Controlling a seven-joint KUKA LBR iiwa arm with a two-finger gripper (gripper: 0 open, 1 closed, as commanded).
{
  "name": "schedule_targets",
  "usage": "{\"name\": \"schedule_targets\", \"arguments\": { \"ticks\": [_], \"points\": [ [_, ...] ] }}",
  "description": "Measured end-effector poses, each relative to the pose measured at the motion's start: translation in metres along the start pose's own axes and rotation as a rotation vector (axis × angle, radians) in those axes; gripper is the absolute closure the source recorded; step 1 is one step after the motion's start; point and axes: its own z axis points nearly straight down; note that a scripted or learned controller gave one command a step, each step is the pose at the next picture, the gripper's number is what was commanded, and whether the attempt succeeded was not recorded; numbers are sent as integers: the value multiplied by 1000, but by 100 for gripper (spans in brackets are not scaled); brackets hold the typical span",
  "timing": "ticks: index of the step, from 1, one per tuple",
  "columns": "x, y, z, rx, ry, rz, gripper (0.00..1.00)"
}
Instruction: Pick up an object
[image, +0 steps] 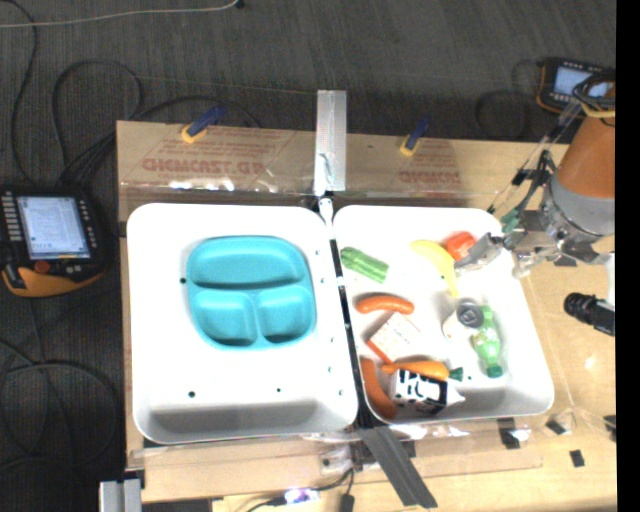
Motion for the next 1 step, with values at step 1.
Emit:
{"name": "schedule_targets", "arguments": {
  "ticks": [1],
  "points": [
    [11, 44, 93, 0, -1, -189, 0]
  ]
}}
